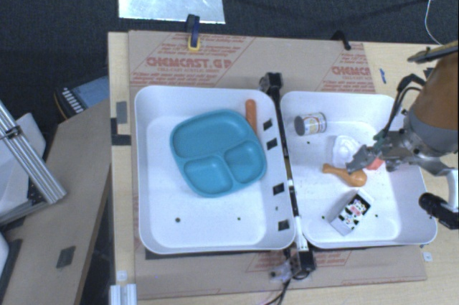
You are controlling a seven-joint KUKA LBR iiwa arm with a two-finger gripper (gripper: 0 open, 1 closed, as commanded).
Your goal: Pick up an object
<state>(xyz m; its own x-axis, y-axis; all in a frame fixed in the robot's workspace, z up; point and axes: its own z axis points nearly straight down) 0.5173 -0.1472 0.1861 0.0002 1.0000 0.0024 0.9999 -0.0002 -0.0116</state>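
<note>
The right bin (409, 228) holds several objects. A small metal can (310, 124) lies on its side near the back left. A white crumpled object (343, 148) sits in the middle. Just in front of it lies an orange object with a thin stem (346, 174). A black-and-white box (351, 213) rests near the front. My gripper (358, 161) reaches in from the right, low over the orange object and beside the white one. Something red (374, 164) shows right by the gripper tip. Whether the gripper touches anything is unclear.
The left bin (161, 224) bears a blue divided plate (217, 151) and an orange stick-shaped object (250, 113) at its back right. A black divider (280, 153) runs between the bins. The arm's body (434, 117) hangs over the right bin's right edge.
</note>
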